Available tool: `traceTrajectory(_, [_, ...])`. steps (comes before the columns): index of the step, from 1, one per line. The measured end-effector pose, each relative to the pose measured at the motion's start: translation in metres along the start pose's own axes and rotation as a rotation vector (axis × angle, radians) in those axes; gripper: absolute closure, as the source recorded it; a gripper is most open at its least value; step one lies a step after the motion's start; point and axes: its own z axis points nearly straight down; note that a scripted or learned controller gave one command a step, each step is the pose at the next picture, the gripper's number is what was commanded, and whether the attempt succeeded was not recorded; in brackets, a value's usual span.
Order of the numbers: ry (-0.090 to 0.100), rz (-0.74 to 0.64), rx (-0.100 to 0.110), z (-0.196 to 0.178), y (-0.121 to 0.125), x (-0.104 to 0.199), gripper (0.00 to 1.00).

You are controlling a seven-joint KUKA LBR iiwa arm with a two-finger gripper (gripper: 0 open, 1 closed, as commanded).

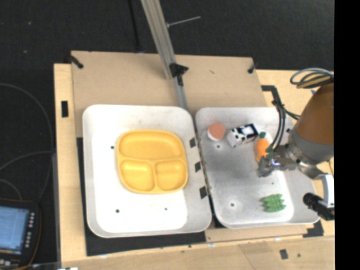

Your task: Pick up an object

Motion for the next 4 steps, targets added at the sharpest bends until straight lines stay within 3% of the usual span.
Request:
traceTrajectory(2, [0.0, -0.001, 0.0, -0.086, 0.009, 0.0, 1.0])
traceTrajectory(4, [0.003, -0.006, 0.003, -0.095, 0.007, 0.106, 1.0])
